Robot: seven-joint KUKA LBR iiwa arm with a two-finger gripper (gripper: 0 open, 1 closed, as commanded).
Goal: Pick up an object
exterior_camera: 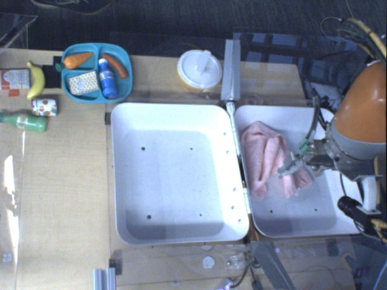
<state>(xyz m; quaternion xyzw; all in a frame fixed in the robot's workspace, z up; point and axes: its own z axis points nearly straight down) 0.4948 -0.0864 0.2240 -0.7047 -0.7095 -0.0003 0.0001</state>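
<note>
A crumpled pink cloth point(263, 153) lies in the right white bin point(296, 216), toward its left and back. My gripper point(294, 165) reaches in from the right and sits low over the cloth's right edge, touching or nearly touching the fabric. The arm's orange band point(363, 107) and grey wrist hang above the bin's right side and hide that part of it.
The left white bin point(175, 180) sits beside the right one, with a metal divider point(230, 71) running back between them. Behind the bins stand a white lidded tub point(199, 69) and a teal tray of toy food point(97, 71). A banana point(36, 80), a small can point(44, 107) and a green bottle point(24, 121) lie at the far left.
</note>
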